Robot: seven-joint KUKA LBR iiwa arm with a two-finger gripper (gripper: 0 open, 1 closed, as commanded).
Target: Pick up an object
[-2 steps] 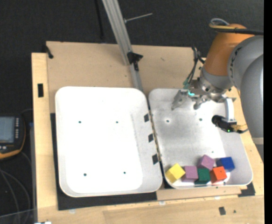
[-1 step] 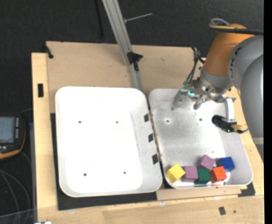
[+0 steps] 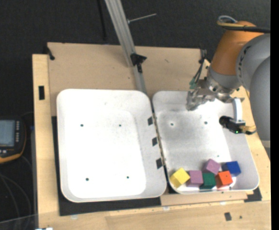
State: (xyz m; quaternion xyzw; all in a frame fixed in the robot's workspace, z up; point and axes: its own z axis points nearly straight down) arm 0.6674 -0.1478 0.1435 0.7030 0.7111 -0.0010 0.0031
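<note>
Several small blocks lie crowded along the front edge of the right bin: a yellow block, a purple block, a green block, an orange block, a second purple block and a blue block. My gripper hangs over the far end of the right bin, well away from the blocks. Nothing shows between its fingers.
The left bin sits beside the right one, with small black clips along the seam. A slanted metal pole rises behind the bins. A handheld pendant lies off the bench at the left.
</note>
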